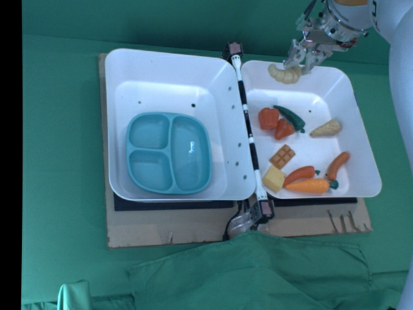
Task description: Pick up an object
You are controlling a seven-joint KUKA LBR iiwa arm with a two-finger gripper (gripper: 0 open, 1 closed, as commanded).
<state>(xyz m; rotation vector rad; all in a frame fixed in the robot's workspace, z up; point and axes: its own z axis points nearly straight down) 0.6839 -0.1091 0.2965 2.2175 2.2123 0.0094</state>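
the gripper (301, 62) is seen at the far rim of the right bin (361, 173) with a pale croissant (284, 74) hanging at its fingertips, seemingly pinched by one end only, though how firmly it is clamped cannot be told. such a shallow hold could be lost, and the croissant dropped onto the rim or counter (64, 141). the right bin holds toy foods, among them a carrot (310, 186) and a waffle (282, 155), while a teal divided plate (169, 152) is kept in the left bin (129, 66).
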